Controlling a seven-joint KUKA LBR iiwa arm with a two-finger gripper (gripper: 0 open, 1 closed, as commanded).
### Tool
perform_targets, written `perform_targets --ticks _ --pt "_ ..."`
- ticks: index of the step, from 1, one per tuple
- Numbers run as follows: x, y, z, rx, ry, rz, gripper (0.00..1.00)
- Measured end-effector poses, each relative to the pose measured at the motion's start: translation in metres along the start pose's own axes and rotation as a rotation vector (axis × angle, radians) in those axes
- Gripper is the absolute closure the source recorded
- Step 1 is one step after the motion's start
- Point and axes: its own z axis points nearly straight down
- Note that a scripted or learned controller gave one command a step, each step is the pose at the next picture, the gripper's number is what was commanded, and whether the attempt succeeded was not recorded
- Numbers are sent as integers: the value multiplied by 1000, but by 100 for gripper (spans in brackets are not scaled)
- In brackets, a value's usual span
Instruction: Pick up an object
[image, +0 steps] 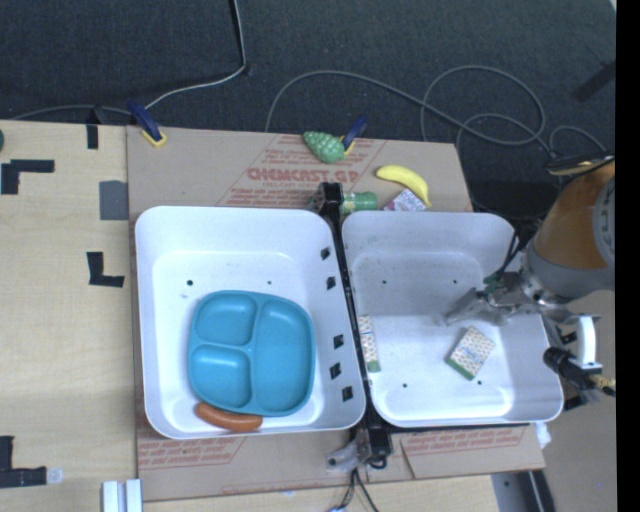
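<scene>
Two white bins sit side by side on the cardboard sheet: the left bin and the right bin, touching along a shared central divider. My arm enters from 3 o'clock and reaches over the right bin's right rim. The blue divided plate lies flat in the left bin, toward its 6 o'clock side. My gripper is inside the right bin, fingers pointing toward 9 o'clock and spread apart, with nothing between them. An orange sausage lies at the plate's 7 o'clock edge, touching it. A small packet lies flat on the right bin floor, just beside my gripper at its 6 o'clock and apart from the fingers. Outside the bins, at 12 o'clock of the right bin, lie a yellow banana and a green toy.
</scene>
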Motion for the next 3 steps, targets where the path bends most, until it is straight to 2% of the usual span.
perform_targets --ticks 1,2,3 --pt "43 -65 10 4 1 2 0" --pt "42 -64 0 2 0 2 100" --pt "42 -64 1 3 0 2 0"
